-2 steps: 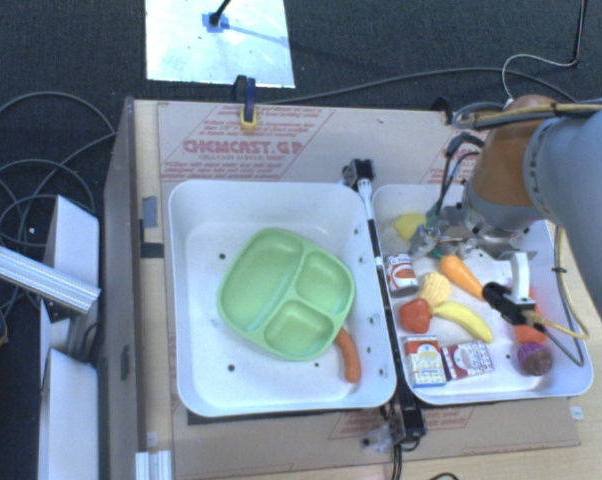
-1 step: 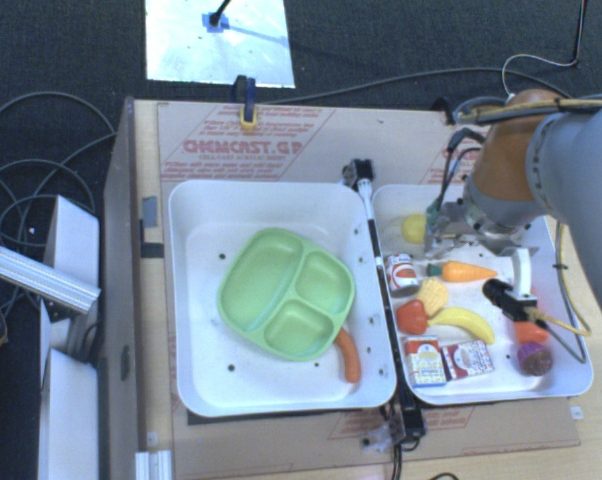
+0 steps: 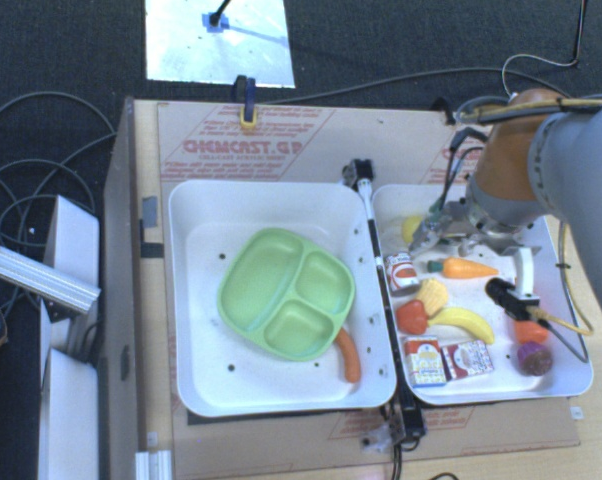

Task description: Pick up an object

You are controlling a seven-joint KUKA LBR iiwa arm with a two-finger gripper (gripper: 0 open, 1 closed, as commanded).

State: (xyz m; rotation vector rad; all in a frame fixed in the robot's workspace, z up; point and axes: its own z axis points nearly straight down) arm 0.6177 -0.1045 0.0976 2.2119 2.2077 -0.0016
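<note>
You've got the gripper [image 3: 447, 230] down in the right bin [image 3: 571, 368], near its top edge. Can't tell if it's open or closed from here. The carrot [image 3: 469, 267] lies just beside it at about 5 o'clock, and a yellow piece [image 3: 412, 229] sits at its 9 o'clock. The banana [image 3: 464, 321] is further off at 6 o'clock, next to the tomato [image 3: 412, 316].

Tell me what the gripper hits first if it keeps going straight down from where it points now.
Probably the right bin's white floor beside the carrot; the gripper hangs just above it, though depth is unclear from this slanted view.
</note>
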